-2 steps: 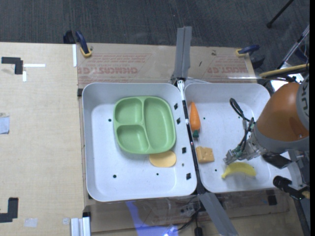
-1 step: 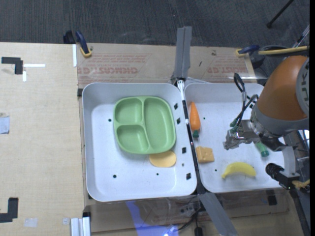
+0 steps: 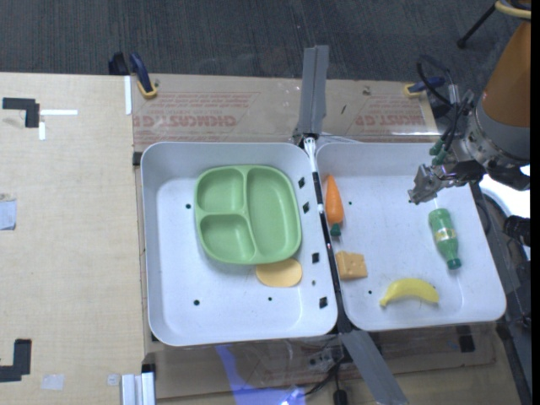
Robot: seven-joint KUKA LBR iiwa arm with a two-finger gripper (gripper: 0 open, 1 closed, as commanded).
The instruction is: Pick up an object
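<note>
Lettering runs along the brown cardboard strip (image 3: 278, 112) behind both bins, printed in red and seen upside down; it seems to begin "CHEM", but the rest is too blurred to read. No writing can be made out on the objects themselves.

Nearest the gripper (image 3: 419, 194) lies a green plastic bottle (image 3: 444, 236), small, translucent, with a darker green cap pointing toward the near rim and a pale band round its body that may be a label. It rests on its side in the right bin (image 3: 371, 306), toward that bin's right wall. The gripper hangs just above and to the left of the bottle's base, apart from it, and nothing sits between its fingers; whether they are spread or closed I cannot tell at this slant.

Below the bottle, near the front rim, a yellow banana (image 3: 409, 292) curves with its ends down. To its left a tan, cube-like block (image 3: 352, 266), perhaps a toy bread piece, lies just beside the divider. Above that an orange carrot (image 3: 333, 201) lies lengthwise along the same divider.

Across in the left bin (image 3: 169, 302) sits a light green divided plate (image 3: 248, 214) with three compartments, and a flat yellow-orange disc (image 3: 279, 272) pokes out from under its near edge, touching it.

Blue and orange clamps (image 3: 141, 74) grip the cardboard at the far corners, and pale wooden benchtop (image 3: 67, 268) spreads to the left.
</note>
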